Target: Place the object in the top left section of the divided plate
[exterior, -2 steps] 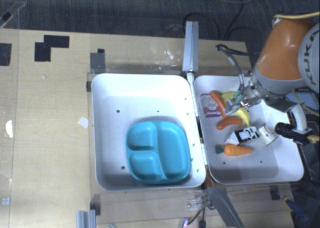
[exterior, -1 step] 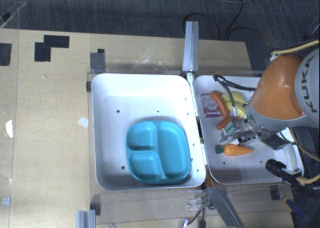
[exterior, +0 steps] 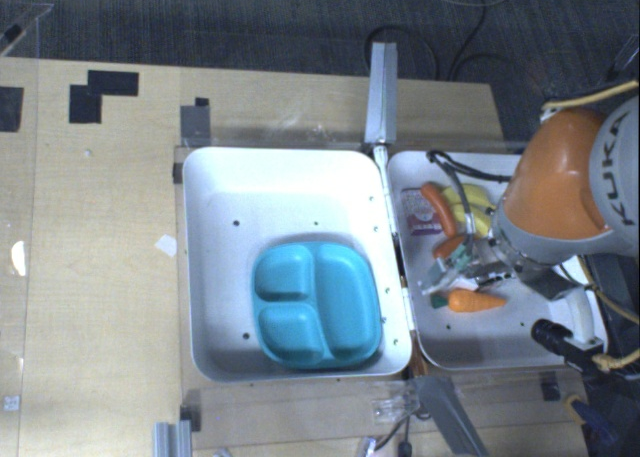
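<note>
Clearly the pick comes first: in the camera view the gripper [exterior: 462, 267] hangs low in the right bin [exterior: 500, 350], over a clutter of toy food, a carrot [exterior: 474, 300] just near of it. Whether it grips anything I cannot tell. The blue divided plate [exterior: 318, 302] lies in the left bin [exterior: 230, 205]. Next, judging so, comes securing one item and carrying it left to the plate's top left section.

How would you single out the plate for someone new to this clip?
Two white bins sit side by side; look in the left bin. The plate lies in its lower middle: turquoise, rounded, split into three sections. The toy food lies in the right bin.
</note>
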